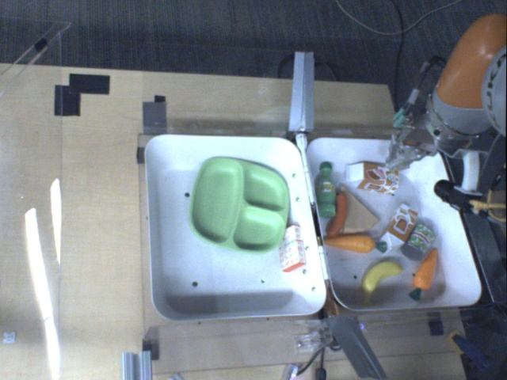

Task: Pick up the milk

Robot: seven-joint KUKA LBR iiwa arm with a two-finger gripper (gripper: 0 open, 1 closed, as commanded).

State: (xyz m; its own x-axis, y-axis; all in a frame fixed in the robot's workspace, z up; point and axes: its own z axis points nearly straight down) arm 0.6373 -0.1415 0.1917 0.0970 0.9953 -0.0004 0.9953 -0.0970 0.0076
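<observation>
The landmark here is the metal divider (302, 105) that stands between the two white bins on the bench (87, 236).

Nearest to the camera, in the right bin (467, 287), a yellow banana (380, 275) lies close to the front wall, and a small carrot (425, 271) lies further from the divider than the banana. Just behind them a longer carrot (352, 244) lies across the bin floor, near the divider side, and a small grey-green pack (417, 240) sits further right, touching a small white and orange carton (400, 222).

On the other side of the divider, in the left bin (170, 291), a small white milk carton (292, 249) with red print lies on its side, close to the wall next to the divider. It touches or almost touches the edge of a green divided plate (238, 203), which is turned upside down and sits near the middle of that bin.

Further back in the right bin, a green bottle (325, 187) lies right beside the divider wall, with another orange-red piece (339, 212) next to it. A white and brown carton (375, 179) lies near the rear.

The pincer (402, 155) hangs over the rear part of the right bin, just above that carton and well apart from the milk carton. Its tips are too small and blurred, so I cannot tell how far it is open or whether it has hold of anything.
</observation>
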